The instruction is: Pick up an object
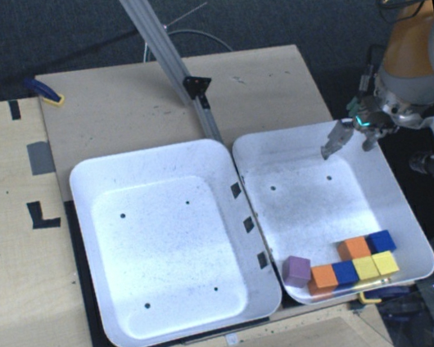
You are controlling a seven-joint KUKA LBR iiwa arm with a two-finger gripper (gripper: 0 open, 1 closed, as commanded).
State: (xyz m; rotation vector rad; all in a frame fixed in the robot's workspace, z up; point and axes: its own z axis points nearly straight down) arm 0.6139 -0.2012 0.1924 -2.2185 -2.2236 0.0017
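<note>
The arm point(412, 51), grey with an orange band, is reaching in over the far right corner of the right bin point(385, 180). Its gripper point(349, 137) is hanging above that bin's far right edge, with its two fingers point(335, 143) spread apart and nothing between them; the tool is released.

The things to pick are sitting in a tight cluster along the near edge of the right bin, well apart from the gripper. They are small, plain, solid-coloured blocks with flat faces. A purple block point(297, 269) is lying at the left end of the group, turned a little askew and slightly apart from the rest. Just to its right an orange block point(324, 276) is starting a near row, followed by a blue block point(345, 272) and then two yellow blocks point(375, 266) side by side. Behind that row, a second orange block point(352, 248) and a second blue block point(380, 242) are sitting next to each other, touching the row in front. The blocks all look alike in size and shape, differing in colour alone.

The left bin point(94, 232) is lying beside the right one, their inner edges meeting near the middle of the bench point(107, 113). A grey metal bar point(154, 30) is slanting down from the far edge toward the gap between the bins.
</note>
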